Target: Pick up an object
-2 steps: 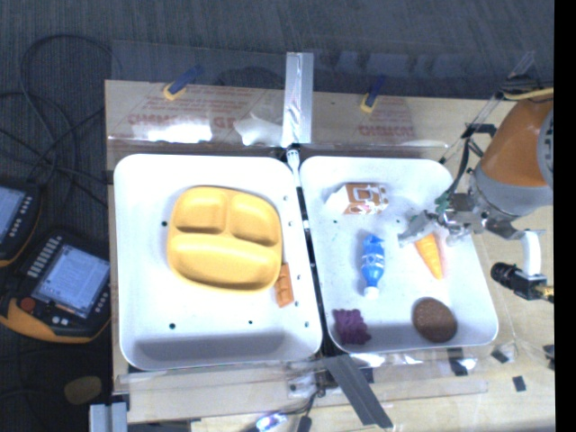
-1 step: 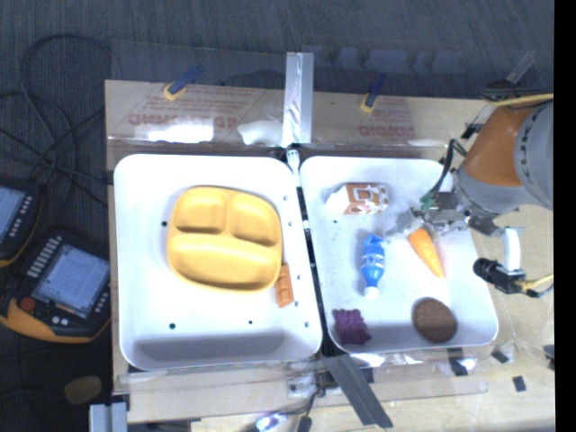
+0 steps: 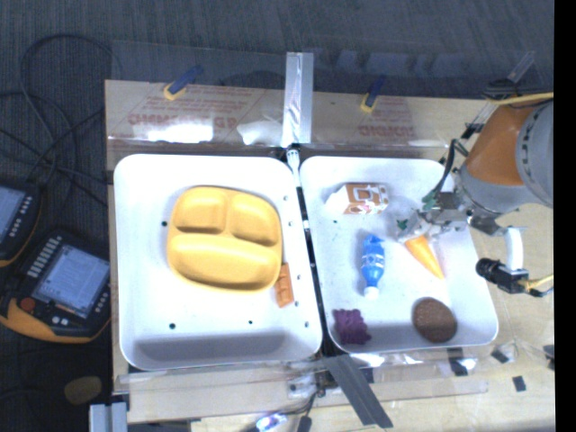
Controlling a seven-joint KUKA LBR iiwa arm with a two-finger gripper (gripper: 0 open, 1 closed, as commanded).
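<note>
1. Hovering in the right white bin point(image 3: 486, 318), claw point(image 3: 430, 216) grip impossible to tell
2. Lying just below-left of claw: orange plastic cone point(image 3: 426, 255), long axis pointing down-right, tip away

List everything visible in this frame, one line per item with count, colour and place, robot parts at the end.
bins: 2, white, side by side on the bench
divided tray: 1, yellow, left bin, centre
small orange piece: 1, orange, left bin, by the divider
carton: 1, white and orange, right bin, far side
bottle: 1, blue and white, right bin, centre
carrot: 1, orange, right bin, beside the gripper
purple item: 1, purple, right bin, near edge
round item: 1, brown, right bin, near right corner
handheld controller: 1, black and orange, left of bench
arm: 1, grey with orange band, right side
gripper: 1, dark, over right bin above the carrot
</note>
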